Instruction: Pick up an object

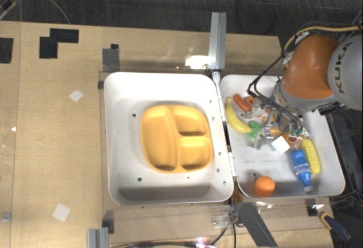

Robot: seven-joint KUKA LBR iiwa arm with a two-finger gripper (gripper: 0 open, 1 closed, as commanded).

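The right bin (326, 184) holds several small items. A yellow banana (234, 118) lies along its left side, with a red-orange piece (243, 101) just behind it. An orange (264, 185) sits near the front edge. A blue bottle (300, 167) and a yellow corn cob (311, 155) lie side by side at the right. A white block (281, 144) and a small green item (254, 126) sit near the middle. My gripper (266, 130) hangs low over the middle of this bin, beneath the orange band of the arm (309, 68), right beside the green item and the white block.
The left bin (122, 127) carries a yellow divided tray (174, 137) at its centre. A metal post (218, 42) stands behind the seam between the two bins. Cables run around the wrist. Wooden bench surface stretches to the left.
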